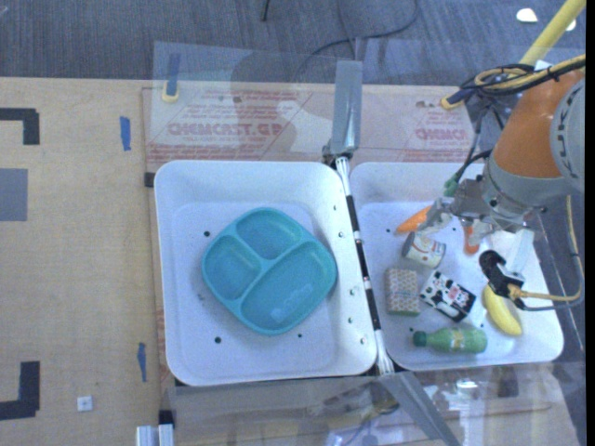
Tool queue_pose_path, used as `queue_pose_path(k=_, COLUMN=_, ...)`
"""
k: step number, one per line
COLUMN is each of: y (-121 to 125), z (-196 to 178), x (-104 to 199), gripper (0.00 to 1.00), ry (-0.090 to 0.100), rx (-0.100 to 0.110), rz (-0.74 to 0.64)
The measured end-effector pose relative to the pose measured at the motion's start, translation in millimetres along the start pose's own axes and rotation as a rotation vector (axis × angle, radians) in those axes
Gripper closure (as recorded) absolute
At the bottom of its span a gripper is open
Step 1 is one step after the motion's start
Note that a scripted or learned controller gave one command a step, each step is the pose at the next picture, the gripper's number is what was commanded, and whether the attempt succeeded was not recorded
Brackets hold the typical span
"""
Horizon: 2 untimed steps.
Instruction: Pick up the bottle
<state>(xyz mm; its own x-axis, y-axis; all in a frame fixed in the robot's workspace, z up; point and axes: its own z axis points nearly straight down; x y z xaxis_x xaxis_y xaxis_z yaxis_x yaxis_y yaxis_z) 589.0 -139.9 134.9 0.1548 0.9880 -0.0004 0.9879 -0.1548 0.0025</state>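
In the right bin (548,347), near its front wall, the bottle (452,340) lies on its side: green, with its cap pointing left toward the divider between the bins. My hand (469,214) hangs over the back half of that same bin, well apart from the bottle, and I cannot tell from this slanted view how it is set. I hold nothing that I can see.

I judge that I am at the approach step, with the grasp not yet begun. The next move calls for travelling toward the front of the bin, turning my wrist so I close across the bottle's narrow width, and then descending onto its body.

Several things crowd the route. A small white carton (424,248) sits just below my hand, an orange carrot-like piece (412,220) beside it. A tan sponge (403,290) and a black-and-white patterned box (448,295) lie just behind the bottle, and a banana (503,312) sits near its right end. The left bin (177,193) holds a blue divided plate (270,269), well out of my way.
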Motion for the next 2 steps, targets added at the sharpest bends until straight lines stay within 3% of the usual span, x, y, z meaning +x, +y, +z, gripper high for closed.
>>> queue_pose_path(k=1, y=-9.8, z=47.2, x=16.9, gripper=0.00, ry=0.000, rx=-0.003, rz=0.585)
queue_pose_path(k=2, y=-8.9, z=39.4, x=17.8, gripper=1.00, ry=-0.001, rx=-0.002, rz=0.580)
